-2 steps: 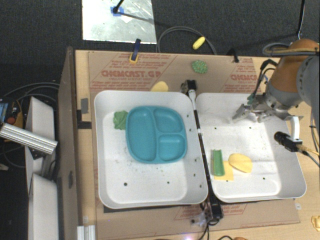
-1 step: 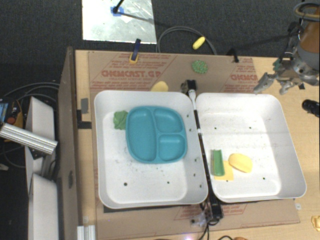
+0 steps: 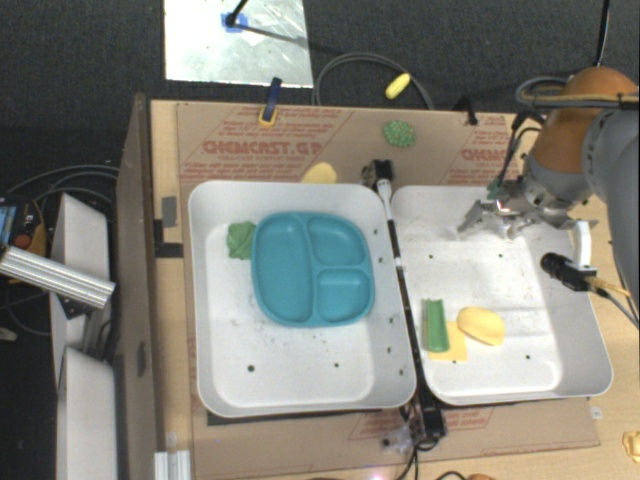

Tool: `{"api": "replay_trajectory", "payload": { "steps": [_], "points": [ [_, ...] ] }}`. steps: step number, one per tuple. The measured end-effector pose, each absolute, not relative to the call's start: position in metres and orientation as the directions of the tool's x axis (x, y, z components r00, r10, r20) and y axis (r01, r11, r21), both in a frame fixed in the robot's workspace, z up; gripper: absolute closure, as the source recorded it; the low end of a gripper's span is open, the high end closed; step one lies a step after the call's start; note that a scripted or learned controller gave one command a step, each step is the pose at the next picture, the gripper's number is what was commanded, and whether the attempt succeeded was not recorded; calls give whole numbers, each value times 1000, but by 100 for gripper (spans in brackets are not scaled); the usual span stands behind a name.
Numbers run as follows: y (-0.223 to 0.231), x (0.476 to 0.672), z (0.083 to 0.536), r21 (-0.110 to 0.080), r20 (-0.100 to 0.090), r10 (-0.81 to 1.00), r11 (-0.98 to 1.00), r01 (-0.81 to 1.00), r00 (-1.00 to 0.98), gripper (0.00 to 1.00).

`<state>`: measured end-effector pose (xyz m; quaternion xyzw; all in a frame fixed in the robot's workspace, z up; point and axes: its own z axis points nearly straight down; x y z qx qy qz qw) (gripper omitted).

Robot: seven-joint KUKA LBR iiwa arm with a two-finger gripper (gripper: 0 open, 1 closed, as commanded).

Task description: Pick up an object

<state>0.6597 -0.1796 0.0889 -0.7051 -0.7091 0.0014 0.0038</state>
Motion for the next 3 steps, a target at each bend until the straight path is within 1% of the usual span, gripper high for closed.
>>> {"api": "replay_trajectory", "payload": {
  "steps": [1, 2, 3],
  "points": [
    [-209, 656, 231, 16, -6, 1000, 0, 1000, 0, 0],
    [-162, 632, 102, -8, 4, 1000, 6, 1000, -6, 0],
    [-162, 548, 242, 10, -2, 1000, -2, 1000, 2, 0]
  ]
}}
